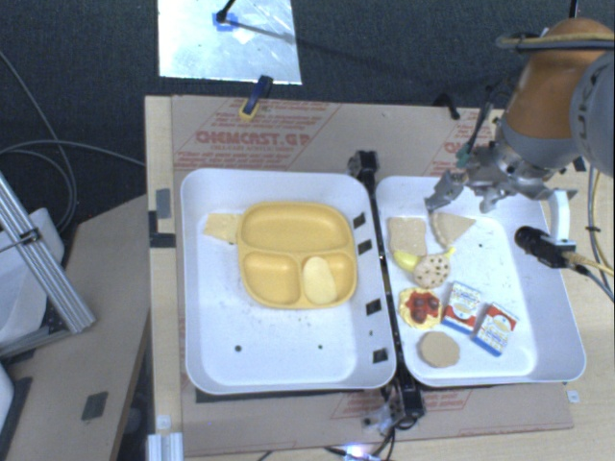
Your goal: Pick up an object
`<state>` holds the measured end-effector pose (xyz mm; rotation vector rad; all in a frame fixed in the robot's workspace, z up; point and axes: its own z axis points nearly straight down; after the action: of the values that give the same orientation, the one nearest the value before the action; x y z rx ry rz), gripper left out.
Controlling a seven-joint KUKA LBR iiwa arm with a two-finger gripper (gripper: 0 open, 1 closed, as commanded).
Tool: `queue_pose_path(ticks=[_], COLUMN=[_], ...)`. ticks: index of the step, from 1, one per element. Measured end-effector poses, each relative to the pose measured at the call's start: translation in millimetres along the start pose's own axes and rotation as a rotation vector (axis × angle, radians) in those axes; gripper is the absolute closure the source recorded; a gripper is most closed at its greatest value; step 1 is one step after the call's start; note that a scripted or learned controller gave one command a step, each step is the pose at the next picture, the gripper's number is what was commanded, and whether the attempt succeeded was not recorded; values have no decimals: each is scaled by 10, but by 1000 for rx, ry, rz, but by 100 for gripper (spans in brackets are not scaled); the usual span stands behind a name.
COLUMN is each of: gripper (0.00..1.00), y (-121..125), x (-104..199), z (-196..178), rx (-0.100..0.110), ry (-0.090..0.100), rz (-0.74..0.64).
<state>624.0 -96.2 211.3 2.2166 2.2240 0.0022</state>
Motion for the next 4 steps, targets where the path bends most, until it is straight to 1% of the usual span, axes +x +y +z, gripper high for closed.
queue_pose_path(ticks=[1, 2, 3, 4], gripper=[0, 0, 0, 0], y=[124, 125, 497, 340], x=[-216, 18, -162, -194], z=[980, 1187, 1189, 1176], rx=[8, -16, -12, -24], ry=[0, -11, -2, -6], rz=[3, -1, -2, -1])
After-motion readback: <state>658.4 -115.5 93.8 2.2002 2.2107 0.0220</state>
